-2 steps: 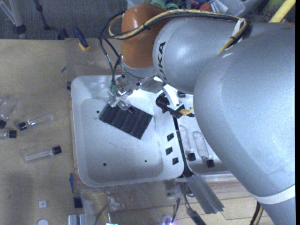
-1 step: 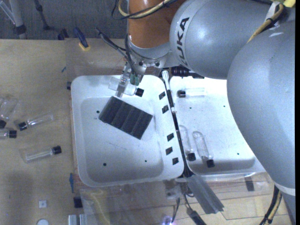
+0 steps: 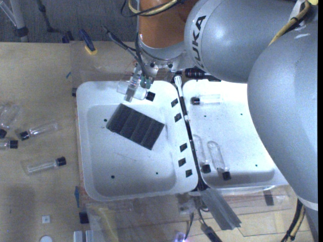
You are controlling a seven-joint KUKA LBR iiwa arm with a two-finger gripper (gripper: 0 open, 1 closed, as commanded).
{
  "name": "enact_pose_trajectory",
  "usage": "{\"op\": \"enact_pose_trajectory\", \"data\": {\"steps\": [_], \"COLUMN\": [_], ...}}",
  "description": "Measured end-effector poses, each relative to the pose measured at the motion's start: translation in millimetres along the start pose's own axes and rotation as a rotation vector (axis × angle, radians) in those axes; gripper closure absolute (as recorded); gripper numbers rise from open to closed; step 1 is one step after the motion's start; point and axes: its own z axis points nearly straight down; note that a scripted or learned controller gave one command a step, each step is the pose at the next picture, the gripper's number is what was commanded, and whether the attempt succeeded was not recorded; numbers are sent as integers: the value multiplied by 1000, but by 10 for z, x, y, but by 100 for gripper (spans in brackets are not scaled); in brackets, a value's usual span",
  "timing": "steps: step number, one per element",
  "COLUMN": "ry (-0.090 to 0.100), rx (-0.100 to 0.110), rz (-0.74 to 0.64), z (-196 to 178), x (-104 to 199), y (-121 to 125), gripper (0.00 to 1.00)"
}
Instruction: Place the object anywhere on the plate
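A black ribbed rectangular plate (image 3: pixel 135 126) lies at a slant in the left bin (image 3: pixel 96 175). Just above the plate's upper corner, near the bin's far rim, hangs a clear vial (image 3: pixel 130 91) with a black cap (image 3: pixel 150 96). My gripper (image 3: pixel 138 86) comes down from the orange-banded wrist and is shut on the vial's middle. The vial lies roughly level, cap toward the right. It hangs beyond the plate's far edge, not over its centre.
The right bin (image 3: pixel 252 135) holds three clear vials: one (image 3: pixel 207 101) near the far rim and two (image 3: pixel 216 158) near the front. Several more vials (image 3: pixel 44 164) lie on the wooden bench to the left. A divider (image 3: pixel 184 135) separates the bins.
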Motion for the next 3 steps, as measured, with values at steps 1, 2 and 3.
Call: {"op": "enact_pose_trajectory", "data": {"steps": [1, 2, 3], "ry": [10, 5, 0], "rx": [12, 5, 0], "rz": [245, -54, -54], "z": [244, -220, -330], "x": [234, 202, 197], "y": [232, 247, 262], "gripper": [100, 100, 100]}}
